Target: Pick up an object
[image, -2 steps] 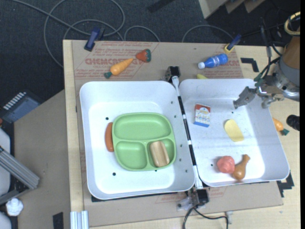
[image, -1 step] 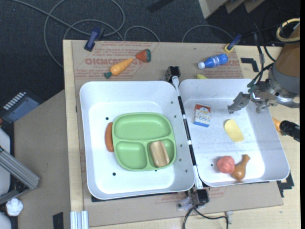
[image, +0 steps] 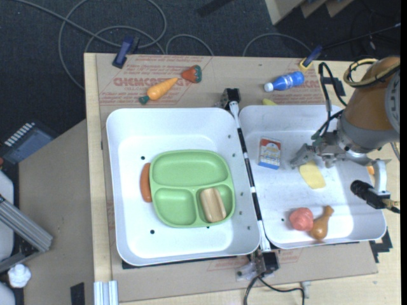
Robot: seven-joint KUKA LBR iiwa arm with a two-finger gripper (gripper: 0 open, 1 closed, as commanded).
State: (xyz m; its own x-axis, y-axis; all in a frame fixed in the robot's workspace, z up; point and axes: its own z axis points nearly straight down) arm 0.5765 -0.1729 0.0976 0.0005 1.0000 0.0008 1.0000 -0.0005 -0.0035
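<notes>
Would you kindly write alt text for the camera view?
A grey robot arm's gripper hangs over a yellow block in the right bin, near a small carton. The left bin holds a green divided plate.

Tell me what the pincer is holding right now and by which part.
It cannot be told. The pincer sits right above the yellow block, but no grip on it is visible.
</notes>
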